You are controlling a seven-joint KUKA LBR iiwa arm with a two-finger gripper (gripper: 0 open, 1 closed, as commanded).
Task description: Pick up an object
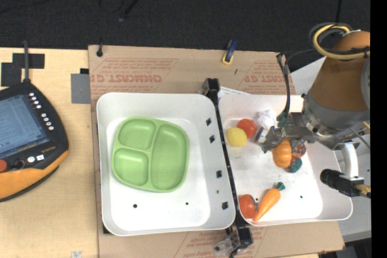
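My claw (279, 141) is low in the right bin (314, 205), I cannot tell if it grips | orange fruit (282, 155) touching it at 6 o'clock | carrot (268, 203) further at 6 o'clock | yellow ball (236, 138) at 9 o'clock

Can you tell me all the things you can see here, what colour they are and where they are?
Bins: 2, white, side by side on the bench.
Divided plate: 1, green, in the left bin.
Round toy: 1, red, top of the right bin.
Lemon-like toy: 1, yellow, touching the red one.
Carrot: 1, orange with green top, near the right bin's front edge.
Red piece: 1, red, front left corner of the right bin, beside the carrot.
Orange toy: 1, orange, mid right bin, by the gripper.
Handheld control pad: 1, grey and orange, far left.
Clip: 1, blue and yellow, back edge of the board.
Arm: 1, grey with orange band, right side.
Gripper: 1, dark, over the right bin.
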